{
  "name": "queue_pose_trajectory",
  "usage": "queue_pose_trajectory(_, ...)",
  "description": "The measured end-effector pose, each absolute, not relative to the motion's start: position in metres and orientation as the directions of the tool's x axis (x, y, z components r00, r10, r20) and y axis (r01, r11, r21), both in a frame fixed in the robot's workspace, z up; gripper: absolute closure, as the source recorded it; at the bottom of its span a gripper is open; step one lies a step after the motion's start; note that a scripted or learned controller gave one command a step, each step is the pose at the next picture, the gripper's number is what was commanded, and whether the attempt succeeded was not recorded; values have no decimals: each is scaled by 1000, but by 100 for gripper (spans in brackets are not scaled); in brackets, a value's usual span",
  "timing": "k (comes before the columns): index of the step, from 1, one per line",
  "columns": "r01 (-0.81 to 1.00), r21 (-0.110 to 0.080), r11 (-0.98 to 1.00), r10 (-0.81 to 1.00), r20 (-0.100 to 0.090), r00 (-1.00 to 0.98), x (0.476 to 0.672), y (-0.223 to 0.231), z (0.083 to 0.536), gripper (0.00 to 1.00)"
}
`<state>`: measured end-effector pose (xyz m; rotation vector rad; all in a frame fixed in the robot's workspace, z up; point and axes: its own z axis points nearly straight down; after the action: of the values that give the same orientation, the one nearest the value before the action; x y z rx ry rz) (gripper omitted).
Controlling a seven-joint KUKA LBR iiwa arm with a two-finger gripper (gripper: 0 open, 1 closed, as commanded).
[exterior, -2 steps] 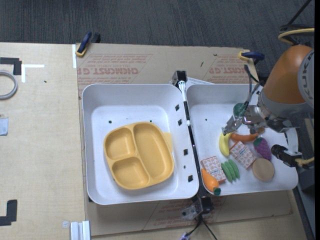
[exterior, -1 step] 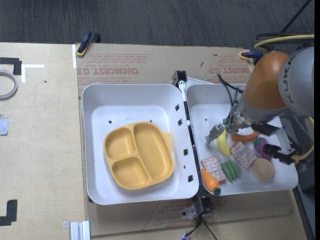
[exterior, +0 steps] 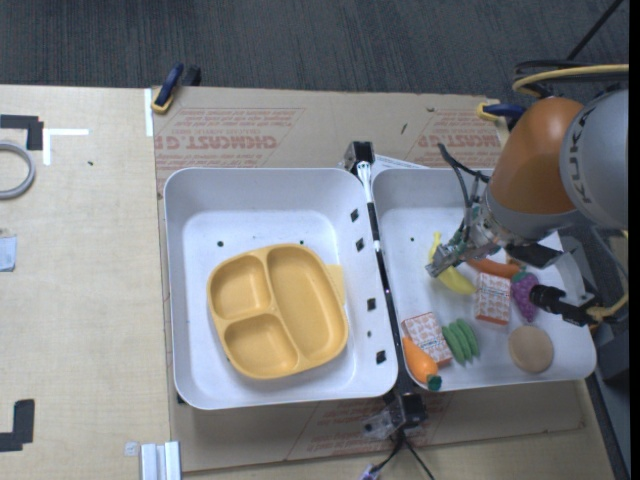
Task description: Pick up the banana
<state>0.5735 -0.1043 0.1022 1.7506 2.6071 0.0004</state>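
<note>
Near edge: we are noting a small orange carrot lying in the right-hand shallow white bin | Mid: yellow curved banana lying there, grey two-finger gripper hovering at it | Grip: we cannot tell | Left: yellow three-compartment plastic tray.

Red upside-down printing on cardboard sheet, too blurred to read

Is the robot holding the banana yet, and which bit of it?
It cannot be told. The gripper is right down at the banana in the right bin, touching or nearly so, but no part of the banana shows between its fingers.
</note>
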Motion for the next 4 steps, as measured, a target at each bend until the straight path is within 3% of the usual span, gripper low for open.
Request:
queue_pose_trajectory(1,674,2,739,674,-3,-739,559,-92,193,100)
queue_pose_trajectory(2,587,1,809,587,-3,-809,617,-111,93,100)
queue_pose_trajectory(3,587,1,809,587,-3,-809,617,-111,93,0)
queue_pose_trajectory(4,615,2,789,615,-3,-789,629,-94,93,0)
